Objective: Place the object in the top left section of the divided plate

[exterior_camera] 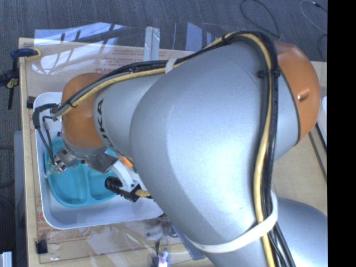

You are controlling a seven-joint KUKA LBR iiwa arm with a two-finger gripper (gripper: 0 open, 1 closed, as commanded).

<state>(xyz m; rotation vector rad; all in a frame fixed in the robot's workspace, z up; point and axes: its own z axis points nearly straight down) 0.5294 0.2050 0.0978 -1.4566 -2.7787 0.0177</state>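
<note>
A blue divided plate (pixel 75 188) lies in the left white bin (pixel 67 218), and only its lower sections show below the arm. The grey arm with its orange band (pixel 83 113) reaches over the bin from the right and covers the plate's upper part. The gripper (pixel 58 163) hangs over the plate's left edge, seen mostly as wrist hardware and cabling. No loose object shows on the visible part of the plate.
The arm's large grey body (pixel 211 149) covers the right bin and much of the bench. A clear plastic sheet (pixel 89 43) lies at the bench's far side. A blue clamp (pixel 22 53) sits at the bench's far left corner.
</note>
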